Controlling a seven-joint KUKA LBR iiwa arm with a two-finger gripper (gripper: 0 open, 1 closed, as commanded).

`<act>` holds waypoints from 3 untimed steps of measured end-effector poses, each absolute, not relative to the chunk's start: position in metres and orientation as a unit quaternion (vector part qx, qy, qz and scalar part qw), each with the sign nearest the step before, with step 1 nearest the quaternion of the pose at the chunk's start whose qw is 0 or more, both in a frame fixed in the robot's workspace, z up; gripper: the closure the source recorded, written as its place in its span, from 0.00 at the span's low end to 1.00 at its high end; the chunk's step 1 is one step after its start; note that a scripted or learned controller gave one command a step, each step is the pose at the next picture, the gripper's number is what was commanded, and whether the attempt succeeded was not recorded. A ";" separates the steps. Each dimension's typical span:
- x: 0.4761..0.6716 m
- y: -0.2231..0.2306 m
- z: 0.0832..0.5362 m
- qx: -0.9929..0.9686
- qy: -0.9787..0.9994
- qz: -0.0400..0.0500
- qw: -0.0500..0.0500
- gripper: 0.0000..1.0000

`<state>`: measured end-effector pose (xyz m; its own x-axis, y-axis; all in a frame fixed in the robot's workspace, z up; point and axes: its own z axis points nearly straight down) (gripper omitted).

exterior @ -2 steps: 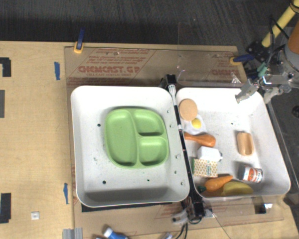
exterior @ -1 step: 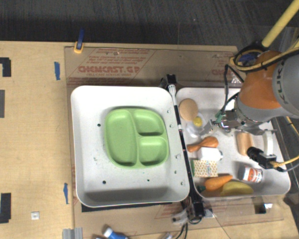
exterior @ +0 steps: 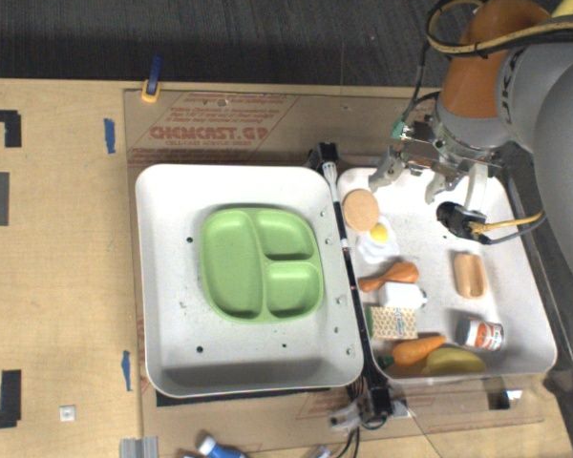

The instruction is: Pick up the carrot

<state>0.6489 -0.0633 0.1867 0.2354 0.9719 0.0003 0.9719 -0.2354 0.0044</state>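
Note:
The carrot (exterior: 418,349) is an orange tapered piece lying at the near edge of the right bin (exterior: 525,284), touching a yellow-green fruit (exterior: 456,360). My gripper (exterior: 410,178) hangs over the far end of the same bin, well beyond the carrot. Its fingers (exterior: 385,170) stand apart and open, with nothing between them. The grey arm with its orange band comes in from the upper right.
The right bin also holds a tan round bun (exterior: 360,210), a fried egg (exterior: 376,236), a drumstick (exterior: 392,276), a white carton (exterior: 399,298), a patterned packet (exterior: 393,323), a hot dog bun (exterior: 469,275) and a can (exterior: 480,334). A green divided plate (exterior: 263,261) lies in the left bin (exterior: 162,284).

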 end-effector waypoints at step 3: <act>0.561 -0.101 0.092 0.765 0.644 0.007 0.004 0.00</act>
<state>0.5614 -0.1007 0.0915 0.1708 0.9853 0.0048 0.9852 -0.1708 0.0158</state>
